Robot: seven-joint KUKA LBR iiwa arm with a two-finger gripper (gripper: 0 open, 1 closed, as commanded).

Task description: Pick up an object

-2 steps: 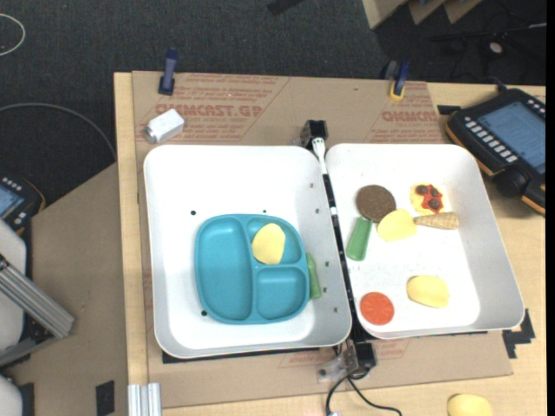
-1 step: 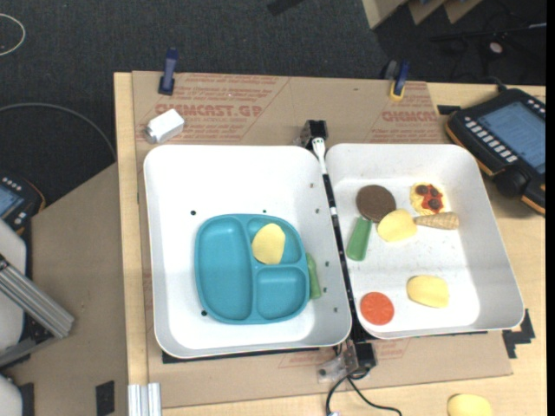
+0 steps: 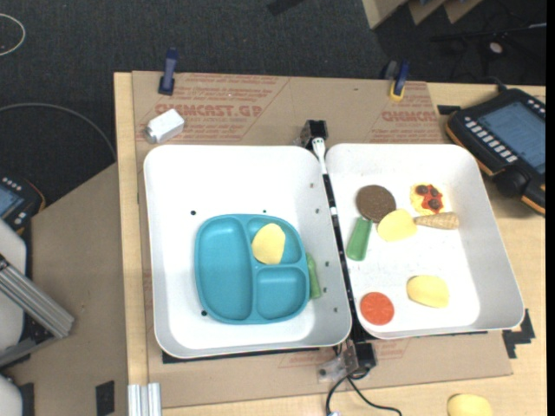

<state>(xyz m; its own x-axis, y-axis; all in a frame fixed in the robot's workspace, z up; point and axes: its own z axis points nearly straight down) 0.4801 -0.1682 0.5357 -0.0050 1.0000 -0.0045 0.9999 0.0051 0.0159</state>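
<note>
Cardboard sheet [image 3: 260, 102] covers the bench, clamped at the far edge by two blue clips [image 3: 168, 70] (presumably so the base doesn't creep).

On it sit the left bin [image 3: 173, 189] and right bin [image 3: 486, 232], edges touching, clipped together at the far and near ends of the seam. That keeps both in fixed positions for the program.

A teal divided tray [image 3: 225, 271] lies flat in the near half of the left bin. A yellow piece [image 3: 269, 243] sits in its far-right compartment. A green sliver [image 3: 313, 277] is wedged between the tray's right rim and the bin wall, so it looks like a poor pick.

Candidates are mostly in the right bin:
- brown disc [image 3: 375, 201], far-left
- green stick [image 3: 358, 238], just near of the disc, beside the seam wall
- yellow chunk [image 3: 396, 226], touching the disc and a tan cone [image 3: 436, 222]
- red-topped square [image 3: 428, 198], just far of the cone
- yellow lump [image 3: 427, 290] and red disc [image 3: 376, 308], near side, apart from the cluster

My guess is the lump is the easiest pick: it has height and free space all round. The flat discs give little to pinch.

Gripper open or closed: can't tell.
</note>
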